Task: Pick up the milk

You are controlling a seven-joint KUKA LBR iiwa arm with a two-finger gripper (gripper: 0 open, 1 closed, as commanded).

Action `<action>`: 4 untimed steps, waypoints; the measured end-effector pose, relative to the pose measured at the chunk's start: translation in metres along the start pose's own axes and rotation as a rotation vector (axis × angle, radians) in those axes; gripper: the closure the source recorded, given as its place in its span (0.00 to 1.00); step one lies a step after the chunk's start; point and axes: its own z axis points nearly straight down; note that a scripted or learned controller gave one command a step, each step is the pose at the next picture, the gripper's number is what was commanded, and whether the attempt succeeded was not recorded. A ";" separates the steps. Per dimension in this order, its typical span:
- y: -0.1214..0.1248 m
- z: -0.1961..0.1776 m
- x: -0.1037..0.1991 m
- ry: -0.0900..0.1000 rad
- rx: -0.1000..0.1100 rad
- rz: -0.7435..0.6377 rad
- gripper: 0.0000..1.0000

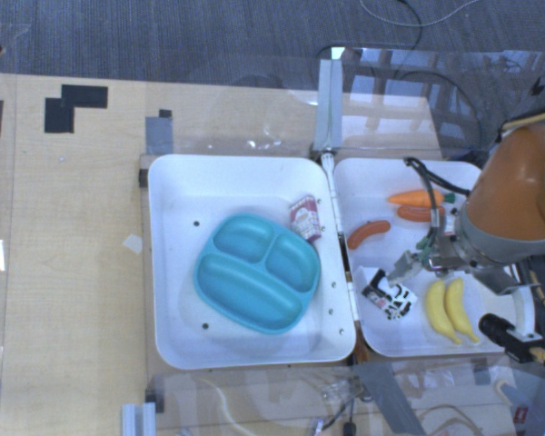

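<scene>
The milk point(391, 298) is a small white carton with black cow spots. It lies on its side in the front left part of the right bin point(381, 339). My gripper point(414, 262) hangs low over that bin, just behind and to the right of the carton. It sits close to the carton, and I see nothing held in it. The grey arm with its orange band point(518, 189) reaches in from the right and hides the bin's right side.
In the right bin, two bananas point(450, 309) lie right of the milk, with a sausage point(368, 233) and a carrot point(416, 199) behind it. The left bin point(173, 243) holds a blue divided plate point(257, 272) and a small red packet point(304, 218).
</scene>
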 end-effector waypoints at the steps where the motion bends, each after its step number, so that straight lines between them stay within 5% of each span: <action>1: 0.003 -0.012 -0.001 -0.002 -0.008 -0.001 1.00; 3: -0.011 0.037 -0.093 -0.001 -0.001 0.056 1.00; 4: 0.002 -0.098 0.010 -0.001 -0.005 0.080 1.00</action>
